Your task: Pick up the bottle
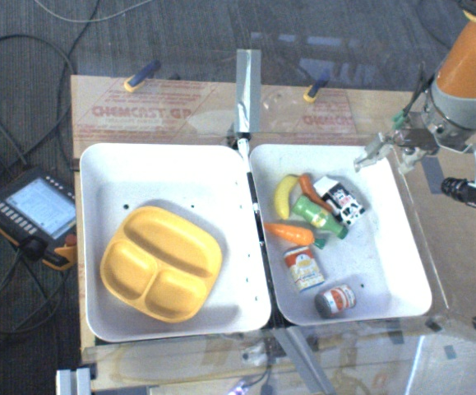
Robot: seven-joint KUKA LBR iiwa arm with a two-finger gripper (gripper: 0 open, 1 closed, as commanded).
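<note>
- Here's the bottle [319,217], green, lying on its side in the right bin [402,253], roughly mid-bin and tilted, its dark cap end pointing down toward the bin's near right.
- Touching the bottle on its far side, a black-and-white carton [340,200]; it sits just right of the bottle's upper end.
- A banana [284,196] stands just left of the bottle, curved, near the bin's left wall.
- A red-orange piece [307,186] is wedged between banana and carton, right above the bottle; hard to say what it is.
- A carrot [290,233] lies just below-left of the bottle, almost touching it, pointing left toward the wall.
- Below the bottle, a can [302,268] with a red and white label, lying down.
- Further below, near the bin's front edge, a second, grey can [335,300] on its side.
- The gripper [385,149] hangs up and to the right of the bottle, over the bin's far right rim, well apart from it.
- Nothing between its fingers; whether they're spread or closed I cannot tell from this angle.
- The arm [461,72], orange band showing, comes in from the right of the bottle.
- Far left of the bottle, the left bin [106,171] holds a yellow tray [162,262].
</note>
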